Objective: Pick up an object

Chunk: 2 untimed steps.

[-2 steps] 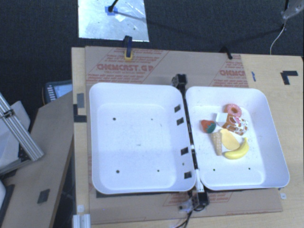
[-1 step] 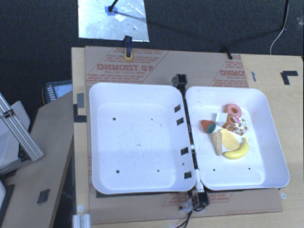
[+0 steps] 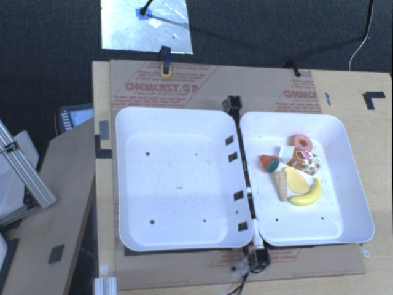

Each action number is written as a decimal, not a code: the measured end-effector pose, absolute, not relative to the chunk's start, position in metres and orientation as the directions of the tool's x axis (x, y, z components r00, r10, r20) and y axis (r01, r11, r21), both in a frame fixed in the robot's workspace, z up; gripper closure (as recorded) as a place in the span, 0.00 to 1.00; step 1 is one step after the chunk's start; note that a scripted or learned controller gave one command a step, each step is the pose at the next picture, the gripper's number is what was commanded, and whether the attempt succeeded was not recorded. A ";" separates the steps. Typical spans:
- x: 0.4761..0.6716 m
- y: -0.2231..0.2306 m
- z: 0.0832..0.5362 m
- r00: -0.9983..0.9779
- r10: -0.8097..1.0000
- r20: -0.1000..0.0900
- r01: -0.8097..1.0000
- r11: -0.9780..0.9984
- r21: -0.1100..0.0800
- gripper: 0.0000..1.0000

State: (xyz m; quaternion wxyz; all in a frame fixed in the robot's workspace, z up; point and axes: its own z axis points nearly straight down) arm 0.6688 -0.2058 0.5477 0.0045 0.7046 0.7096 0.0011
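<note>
Camera view, left to right: I see the left bin (image 3: pixel 178 183) bare white, then the right bin (image 3: pixel 344 165) with a donut (image 3: pixel 301 142), a banana (image 3: pixel 306 196) and other toy foods clustered. I judge picking hasn't begun; my gripper's state I cannot tell. Next I need a descent over that cluster.

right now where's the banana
In the camera view the banana lies in the right bin, at the near end of the toy food cluster, just below the yellow wedge.

White bins (image 3: pixel 178 118), yellow banana (image 3: pixel 306 196), pink doughnut (image 3: pixel 301 142) (sprinkled one (image 3: pixel 305 161) beside), red strawberry (image 3: pixel 268 163)
</note>
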 end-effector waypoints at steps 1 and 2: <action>0.669 -0.206 0.547 -0.008 1.000 -0.004 1.000 0.008 0.007 0.00; 0.669 -0.205 0.559 -0.012 1.000 -0.007 1.000 0.012 0.011 1.00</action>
